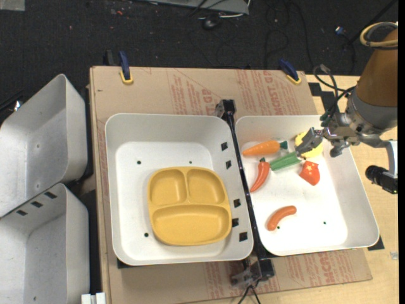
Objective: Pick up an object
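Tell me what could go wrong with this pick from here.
1. The gripper sits over a tight cluster: a yellow piece, a green piece and a red piece lie close together, so it may nudge or catch the wrong one.
2. That cluster lies near the right bin's far wall, so pushed items could jam against it.

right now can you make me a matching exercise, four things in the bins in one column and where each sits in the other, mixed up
Things:
1. yellow divided plate
2. carrot
3. sausage
4. hand

Places:
A. nearest the front edge of the right bin
B. in the left bin
C. over the right bin's far right part, by the yellow and green pieces
D. at the back of the right bin, near the divider

Pairs: 1-B, 2-D, 3-A, 4-C
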